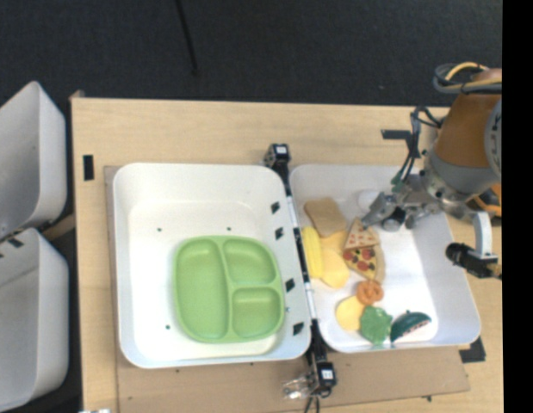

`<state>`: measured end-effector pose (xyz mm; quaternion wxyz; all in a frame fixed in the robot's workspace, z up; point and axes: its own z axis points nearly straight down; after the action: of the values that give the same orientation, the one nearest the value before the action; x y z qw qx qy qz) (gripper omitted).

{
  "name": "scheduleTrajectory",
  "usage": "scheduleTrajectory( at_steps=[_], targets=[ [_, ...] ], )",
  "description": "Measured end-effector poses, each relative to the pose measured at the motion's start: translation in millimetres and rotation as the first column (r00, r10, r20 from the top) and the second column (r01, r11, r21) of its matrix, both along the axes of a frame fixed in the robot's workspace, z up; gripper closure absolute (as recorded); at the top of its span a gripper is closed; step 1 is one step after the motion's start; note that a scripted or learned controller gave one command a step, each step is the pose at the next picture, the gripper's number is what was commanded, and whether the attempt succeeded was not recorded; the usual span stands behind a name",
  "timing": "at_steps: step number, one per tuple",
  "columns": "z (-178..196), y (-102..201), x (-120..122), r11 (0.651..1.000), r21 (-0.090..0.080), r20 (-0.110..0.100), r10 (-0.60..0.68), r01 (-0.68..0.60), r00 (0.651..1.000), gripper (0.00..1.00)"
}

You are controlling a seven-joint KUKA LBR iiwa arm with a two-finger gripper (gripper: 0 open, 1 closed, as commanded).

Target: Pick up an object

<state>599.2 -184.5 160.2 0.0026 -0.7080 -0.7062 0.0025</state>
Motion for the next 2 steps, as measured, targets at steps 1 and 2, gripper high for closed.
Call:
scheduleTrajectory(
  at_steps=[1, 2],
  targets=[
    [-52.3, -1.2, 0.4, 1.000, -0.001, 0.006, -0.004, 0.004, 1.000, 0.00],
    [-38.1, -3.0, 3.2, 1.000, -0.003, 0.014, -0.006, 0.006, 1.000, 1.00]
  ],
)
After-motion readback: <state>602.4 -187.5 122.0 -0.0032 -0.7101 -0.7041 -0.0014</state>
